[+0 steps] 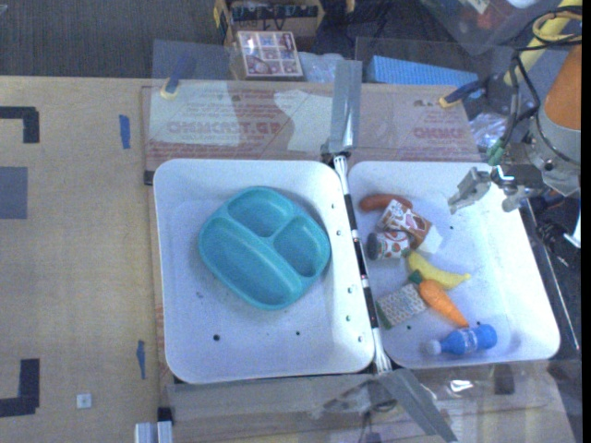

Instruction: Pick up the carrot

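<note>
We see the carrot (441, 303) lying ungrasped at about five o'clock in the right bin (536, 275), just below the banana (437, 271), while the tool (489, 190), fingers apart and empty, hovers toward one o'clock; the pick remains undone.

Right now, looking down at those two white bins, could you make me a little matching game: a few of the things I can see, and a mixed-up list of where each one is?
Things:
1. carrot
2. blue bottle
3. teal divided plate
4. claw

Places:
A. alone in the left bin
B. near the front edge of the right bin
C. over the right bin's far right corner
D. just below the banana, in the right bin

Pairs: 1-D, 2-B, 3-A, 4-C
</note>
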Robot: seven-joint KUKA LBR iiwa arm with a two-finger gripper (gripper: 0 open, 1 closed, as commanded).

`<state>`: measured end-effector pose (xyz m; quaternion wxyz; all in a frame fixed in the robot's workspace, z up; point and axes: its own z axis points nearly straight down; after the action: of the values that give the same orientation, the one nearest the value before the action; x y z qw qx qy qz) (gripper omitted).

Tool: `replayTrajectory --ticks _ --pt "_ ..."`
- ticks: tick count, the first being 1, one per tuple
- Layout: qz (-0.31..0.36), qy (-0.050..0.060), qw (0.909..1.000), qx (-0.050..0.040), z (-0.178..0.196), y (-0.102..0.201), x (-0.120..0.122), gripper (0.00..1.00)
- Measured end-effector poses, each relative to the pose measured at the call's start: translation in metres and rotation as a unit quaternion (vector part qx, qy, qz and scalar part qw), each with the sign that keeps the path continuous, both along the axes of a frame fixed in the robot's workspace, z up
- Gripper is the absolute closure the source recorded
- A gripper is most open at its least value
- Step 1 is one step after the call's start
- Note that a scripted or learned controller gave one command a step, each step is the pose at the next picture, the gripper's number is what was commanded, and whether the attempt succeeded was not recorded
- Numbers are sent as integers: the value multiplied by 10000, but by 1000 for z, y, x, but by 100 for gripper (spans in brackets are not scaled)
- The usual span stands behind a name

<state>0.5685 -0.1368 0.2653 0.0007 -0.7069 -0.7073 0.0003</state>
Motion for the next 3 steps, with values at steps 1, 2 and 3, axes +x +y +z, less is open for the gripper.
replayTrajectory --ticks 1,2,3 --pt "-264 -8 9997 -4 -104 38 -50 0" --pt "-747 -59 9972 28 -175 18 -75 0" --pt "-759 -115 9971 4 -163 17 -72 100"
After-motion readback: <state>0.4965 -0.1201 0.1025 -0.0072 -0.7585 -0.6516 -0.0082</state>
